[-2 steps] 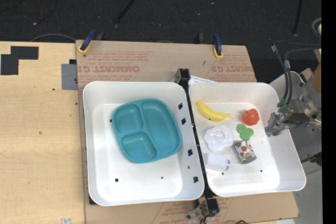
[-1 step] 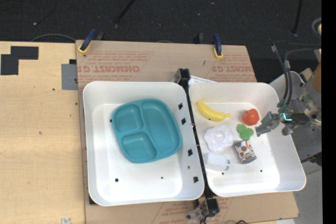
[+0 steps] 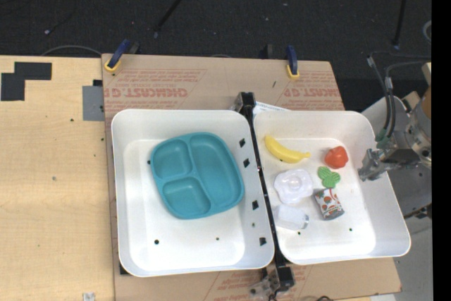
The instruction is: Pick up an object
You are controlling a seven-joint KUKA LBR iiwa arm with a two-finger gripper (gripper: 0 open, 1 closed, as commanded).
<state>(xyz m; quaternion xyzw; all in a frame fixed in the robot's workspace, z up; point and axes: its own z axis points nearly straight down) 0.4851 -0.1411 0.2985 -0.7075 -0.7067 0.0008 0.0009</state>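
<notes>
You have the gripper (image 3: 371, 167) sitting at the right rim of the right bin (image 3: 380, 222), and you cannot tell from this slanted view how its claw is set or whether it has anything in it; nothing shows between it and the bin floor. Take the tomato (image 3: 337, 156) as your landmark: it lies nearest the gripper, just to the gripper's left inside the rim, so your coming move would be a short reach leftward and down. Left of the tomato lies the banana (image 3: 285, 150), its long axis running from upper left to lower right. Just below the tomato is a green piece (image 3: 328, 177), and below that a small carton (image 3: 328, 204), tilted, with a red-printed label too small to read. Left and below the tomato sit a clear lidded cup (image 3: 293, 183) and another clear piece (image 3: 290, 216). Far left of the tomato, the left bin (image 3: 134, 236) holds a teal divided plate (image 3: 196, 175). Beyond the bins, the cardboard (image 3: 211, 84) carries red print, upside down from here, not surely legible.
</notes>
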